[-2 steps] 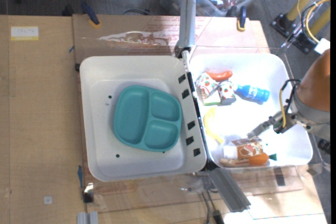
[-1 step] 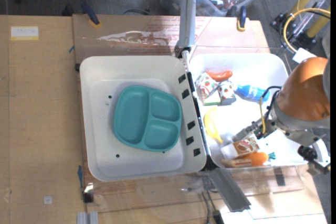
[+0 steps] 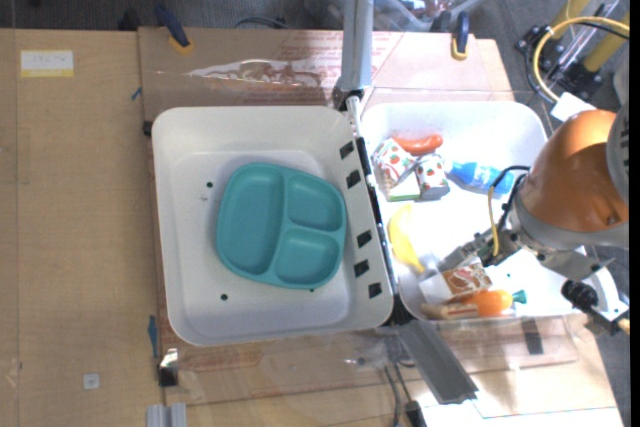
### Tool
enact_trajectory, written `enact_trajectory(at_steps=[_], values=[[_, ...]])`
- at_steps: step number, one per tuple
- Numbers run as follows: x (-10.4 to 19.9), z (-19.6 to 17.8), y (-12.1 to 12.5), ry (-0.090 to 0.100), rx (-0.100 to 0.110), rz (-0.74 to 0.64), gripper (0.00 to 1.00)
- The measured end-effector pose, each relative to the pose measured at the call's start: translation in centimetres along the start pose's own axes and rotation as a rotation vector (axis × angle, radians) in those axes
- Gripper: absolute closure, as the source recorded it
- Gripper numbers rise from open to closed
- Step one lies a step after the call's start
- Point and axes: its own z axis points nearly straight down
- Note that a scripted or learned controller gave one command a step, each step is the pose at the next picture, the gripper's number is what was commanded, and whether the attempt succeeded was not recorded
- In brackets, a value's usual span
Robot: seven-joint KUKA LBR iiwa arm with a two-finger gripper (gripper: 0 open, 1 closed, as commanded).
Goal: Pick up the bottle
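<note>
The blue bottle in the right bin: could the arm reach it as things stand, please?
Probably yes: the blue bottle lies uncovered in the right bin, its top side free, with the gripper low in the same bin nearby.

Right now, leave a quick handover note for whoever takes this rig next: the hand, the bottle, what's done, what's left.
Hand: low in the right bin, near its front, over a small carton; whether it is open or shut can't be told from the view, and nothing is seen in its grip.
Bottle: blue, lying on its side toward the back of the right bin, beside the strawberry cartons, apart from the hand.
Also there: a banana, a carrot, a red sausage-like toy. The left bin holds a teal divided plate.
Done: nothing yet; bottle not lifted.
Left: reach the bottle, grip it, raise it.
</note>
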Motion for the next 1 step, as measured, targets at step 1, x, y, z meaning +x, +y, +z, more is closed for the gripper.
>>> enact_trajectory(at_steps=[1], values=[[-12.33,1.3,4.6,0.03,0.037,0.156,0.0]])
